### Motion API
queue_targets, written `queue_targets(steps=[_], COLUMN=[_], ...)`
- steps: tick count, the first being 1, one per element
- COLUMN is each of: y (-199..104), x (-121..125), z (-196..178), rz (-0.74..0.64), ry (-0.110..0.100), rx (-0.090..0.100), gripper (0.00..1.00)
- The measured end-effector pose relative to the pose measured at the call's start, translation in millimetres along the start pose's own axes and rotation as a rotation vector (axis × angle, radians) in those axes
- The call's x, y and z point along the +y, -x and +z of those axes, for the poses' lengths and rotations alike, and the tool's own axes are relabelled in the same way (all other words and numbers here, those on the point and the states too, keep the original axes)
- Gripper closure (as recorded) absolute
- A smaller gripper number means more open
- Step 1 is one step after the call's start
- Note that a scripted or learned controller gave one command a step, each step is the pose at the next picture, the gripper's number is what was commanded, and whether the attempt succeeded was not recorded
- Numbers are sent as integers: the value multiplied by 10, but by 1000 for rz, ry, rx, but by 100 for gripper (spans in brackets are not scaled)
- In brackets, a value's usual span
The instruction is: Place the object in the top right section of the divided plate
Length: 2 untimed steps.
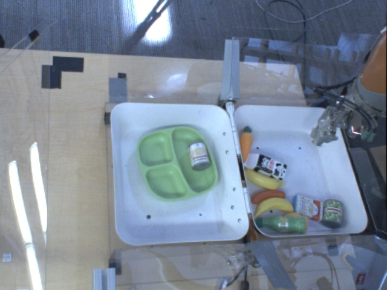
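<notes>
Here: wooden bench (54, 162) | grey carpet floor (91, 17) | can (198, 156) on divided plate (158, 151) | hand (325, 133) state unclear.

Bright overhead light is washing evenly across your bench (54, 180), blowing out a glare patch on the floor (151, 11) at top and streaking pale reflections down the left. The white bins (175, 228) are throwing only faint shadows. You are getting soft focus throughout, softest at the right edge.
</notes>
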<state>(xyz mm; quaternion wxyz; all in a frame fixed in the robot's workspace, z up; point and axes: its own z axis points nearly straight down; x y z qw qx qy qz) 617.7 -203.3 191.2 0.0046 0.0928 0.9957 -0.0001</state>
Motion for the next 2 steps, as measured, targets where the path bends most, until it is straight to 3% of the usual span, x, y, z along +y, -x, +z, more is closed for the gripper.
queue_targets(steps=[1, 2], y=[-13, 91], x=[-18, 75], z=[328, 549], rz=[390, 414], ry=[-1, -1], rx=[5, 5], gripper=[100, 100])
